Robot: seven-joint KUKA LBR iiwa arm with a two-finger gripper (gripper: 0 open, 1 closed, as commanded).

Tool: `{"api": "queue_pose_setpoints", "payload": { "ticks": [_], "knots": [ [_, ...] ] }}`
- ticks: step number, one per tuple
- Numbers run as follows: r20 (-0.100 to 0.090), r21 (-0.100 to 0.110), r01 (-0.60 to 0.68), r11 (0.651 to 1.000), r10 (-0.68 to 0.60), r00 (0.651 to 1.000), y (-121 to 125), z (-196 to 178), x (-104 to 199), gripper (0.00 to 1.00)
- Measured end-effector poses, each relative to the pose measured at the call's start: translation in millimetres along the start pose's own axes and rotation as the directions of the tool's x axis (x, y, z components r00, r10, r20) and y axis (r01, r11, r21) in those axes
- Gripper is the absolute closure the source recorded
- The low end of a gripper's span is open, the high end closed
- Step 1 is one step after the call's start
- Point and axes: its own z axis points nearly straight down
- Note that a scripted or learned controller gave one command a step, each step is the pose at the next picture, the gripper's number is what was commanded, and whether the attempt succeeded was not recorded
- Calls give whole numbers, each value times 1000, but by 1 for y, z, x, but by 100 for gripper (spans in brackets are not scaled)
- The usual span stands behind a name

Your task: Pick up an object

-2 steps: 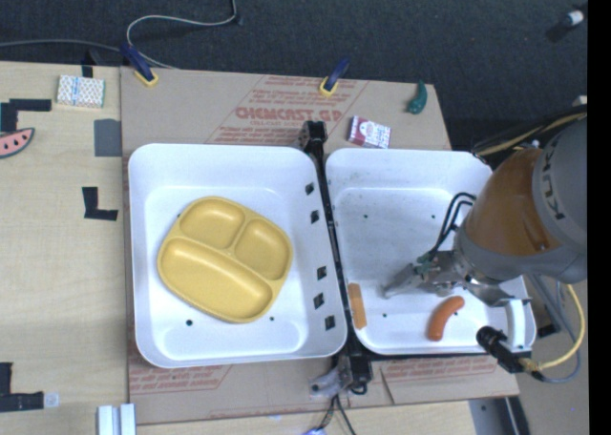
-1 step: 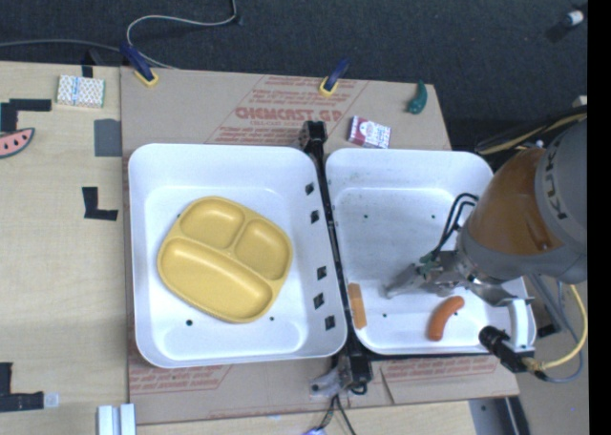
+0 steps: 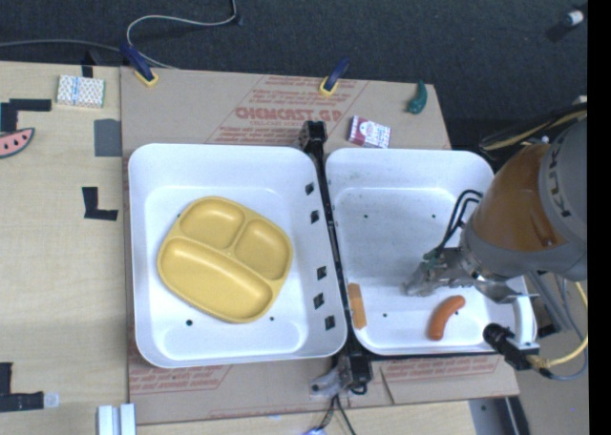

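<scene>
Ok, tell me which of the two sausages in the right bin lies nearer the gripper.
The orange-red sausage just below the gripper, mid-bin. The other sausage lies against the right bin's left wall, farther off.

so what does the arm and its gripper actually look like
The arm is bulky and rounded, grey, with a broad orange band above the wrist. A thin black cable loops beside it. The gripper is small, metallic grey and angular.

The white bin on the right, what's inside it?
Inside the right bin lie an orange sausage and a smaller tan piece by the left wall. The pincer reaches in above the sausage. The arm covers the bin's right side, so anything there is hidden.
</scene>
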Motion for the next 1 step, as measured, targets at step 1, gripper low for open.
{"api": "queue_pose_setpoints", "payload": {
  "ticks": [1],
  "knots": [
    [0,0,0,1000,0,1000,0,0,0,0]
  ]
}}
